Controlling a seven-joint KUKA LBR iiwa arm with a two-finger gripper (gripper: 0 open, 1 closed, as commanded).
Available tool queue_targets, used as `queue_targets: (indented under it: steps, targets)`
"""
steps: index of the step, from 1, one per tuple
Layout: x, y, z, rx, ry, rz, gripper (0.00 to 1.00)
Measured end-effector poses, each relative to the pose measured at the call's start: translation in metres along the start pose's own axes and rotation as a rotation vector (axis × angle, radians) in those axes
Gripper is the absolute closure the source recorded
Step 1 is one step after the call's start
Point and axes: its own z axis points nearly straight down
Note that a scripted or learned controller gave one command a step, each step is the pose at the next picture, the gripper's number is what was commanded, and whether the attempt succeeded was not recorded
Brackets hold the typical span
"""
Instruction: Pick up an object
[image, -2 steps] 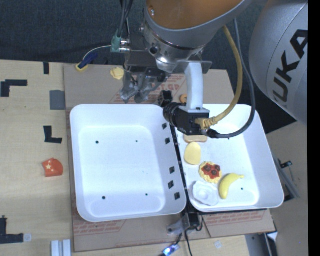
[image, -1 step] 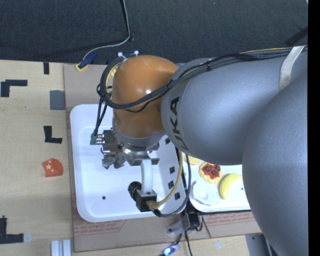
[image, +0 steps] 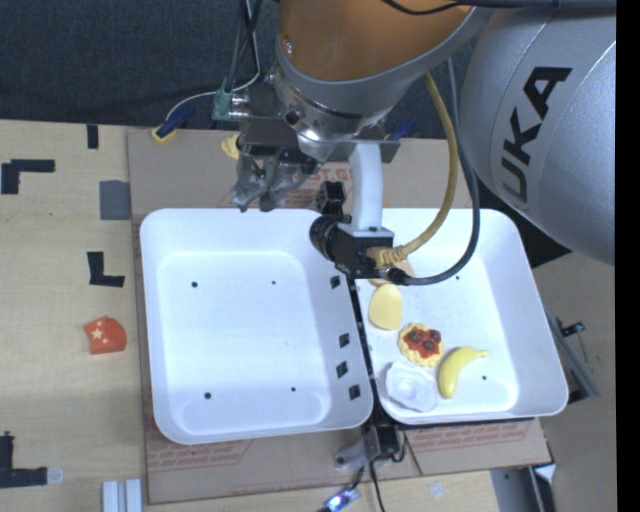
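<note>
The gripper (image: 262, 190) hangs at about 12 o'clock of the left bin (image: 160, 300), over its far rim, and nothing is between its fingers; whether they are parted or closed I cannot tell, since they blur into the dark mount above. The things to pick lie well apart from it, in the right bin (image: 500, 260), clustered toward its near left corner. From the gripper they sit at roughly 4 to 5 o'clock.

To do the step well, I judge the arm should swing across the shared rim and come straight down on one piece that stands free. The banana (image: 456, 367) looks the best choice: it lies at the 3 o'clock edge of the cluster with bare floor beyond. The egg (image: 386, 306) at 12 o'clock of the cluster is also fairly open.

In the way: the pastry (image: 421, 343) sits between them, and the cup (image: 411, 387) nearly touches the banana's lower end. The cable (image: 440, 262) loops low over the right bin and could snag. A red piece (image: 106, 335) lies out on the bench at 9 o'clock, outside both bins
</note>
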Motion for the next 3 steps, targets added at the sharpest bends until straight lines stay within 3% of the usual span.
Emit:
queue_targets:
  steps: [1, 2, 3]
  targets:
    - [0.001, -0.023, -0.051, 0.011, -0.004, -0.001, 1.00]
    - [0.001, -0.023, -0.047, 0.017, -0.008, 0.000, 0.00]
    - [0.001, -0.022, -0.057, 0.018, -0.009, -0.002, 1.00]
